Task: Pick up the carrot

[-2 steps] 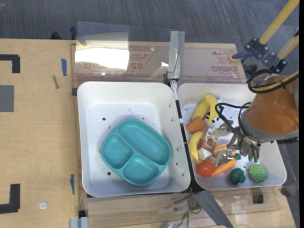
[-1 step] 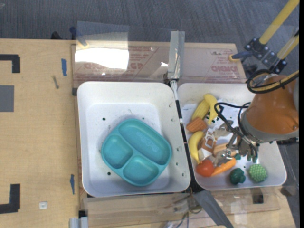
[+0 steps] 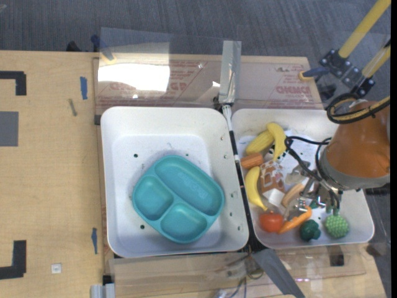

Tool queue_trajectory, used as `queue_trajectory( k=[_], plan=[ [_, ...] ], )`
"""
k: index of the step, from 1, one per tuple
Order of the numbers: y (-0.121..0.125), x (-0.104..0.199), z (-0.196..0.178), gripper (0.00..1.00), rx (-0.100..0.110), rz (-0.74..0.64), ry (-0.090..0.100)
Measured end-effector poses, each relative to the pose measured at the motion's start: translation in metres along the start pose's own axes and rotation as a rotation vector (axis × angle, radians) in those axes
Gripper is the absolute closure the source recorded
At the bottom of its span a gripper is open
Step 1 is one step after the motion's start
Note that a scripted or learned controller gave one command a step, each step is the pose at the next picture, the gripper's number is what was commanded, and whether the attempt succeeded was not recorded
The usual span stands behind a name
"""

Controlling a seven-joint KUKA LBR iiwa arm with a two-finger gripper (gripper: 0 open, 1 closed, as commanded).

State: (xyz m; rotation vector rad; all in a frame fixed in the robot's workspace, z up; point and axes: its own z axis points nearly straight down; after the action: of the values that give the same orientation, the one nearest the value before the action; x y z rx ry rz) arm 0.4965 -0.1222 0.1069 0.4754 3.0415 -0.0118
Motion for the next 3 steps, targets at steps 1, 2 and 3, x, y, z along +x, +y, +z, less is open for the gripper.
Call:
queue_trajectory(
  k=[1,2,3],
  plan=[
    [-0.01,0.012,0.018,0.0,-0.001,0.043,0.052],
    [-0.01,0.011,0.007,1.0,-0.001,0.04,0.053],
    [0.065,0.03,-0.083,1.0,-0.004,-0.03,0.052]
  ],
)
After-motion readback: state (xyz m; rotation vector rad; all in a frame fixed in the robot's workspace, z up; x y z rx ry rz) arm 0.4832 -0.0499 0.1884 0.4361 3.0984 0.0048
